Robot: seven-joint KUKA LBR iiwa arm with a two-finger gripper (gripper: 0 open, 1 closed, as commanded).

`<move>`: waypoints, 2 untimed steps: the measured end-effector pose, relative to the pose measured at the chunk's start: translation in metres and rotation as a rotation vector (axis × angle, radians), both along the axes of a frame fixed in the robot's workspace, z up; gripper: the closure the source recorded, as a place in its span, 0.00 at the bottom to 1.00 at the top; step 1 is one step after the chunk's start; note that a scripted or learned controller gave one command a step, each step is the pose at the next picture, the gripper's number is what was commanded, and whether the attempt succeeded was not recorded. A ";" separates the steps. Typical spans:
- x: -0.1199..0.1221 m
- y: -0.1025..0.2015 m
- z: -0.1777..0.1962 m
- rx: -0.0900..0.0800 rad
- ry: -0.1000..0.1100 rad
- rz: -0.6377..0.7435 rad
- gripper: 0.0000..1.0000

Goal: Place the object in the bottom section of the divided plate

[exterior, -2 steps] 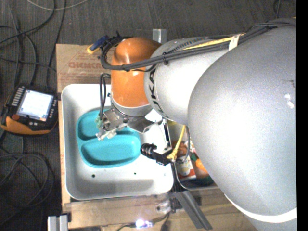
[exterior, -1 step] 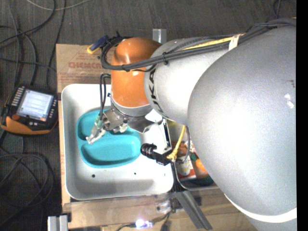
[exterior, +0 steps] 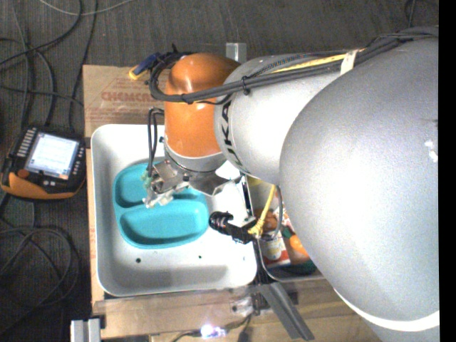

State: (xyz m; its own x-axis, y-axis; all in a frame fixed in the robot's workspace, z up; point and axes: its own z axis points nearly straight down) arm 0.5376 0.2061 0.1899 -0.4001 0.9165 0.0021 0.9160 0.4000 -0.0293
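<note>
Faintly, "CHEMC" on cardboard (exterior: 121, 95)

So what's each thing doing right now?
Plate: lying flat in the left bin, both blue sections look bare.
Gripper: low over the plate's divider; can't tell what it holds.
Left bin: holds the plate.
Right bin: holds small things, mostly hidden by the arm.
Pendant: screen lit.

Faded red lettering on the cardboard sheet (exterior: 117, 95) reads roughly "CHEMC"; the rest is illegible.
</note>
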 end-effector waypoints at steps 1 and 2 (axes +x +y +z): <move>-0.051 0.018 0.053 0.002 -0.020 -0.113 1.00; -0.051 0.018 0.058 -0.004 -0.011 -0.111 1.00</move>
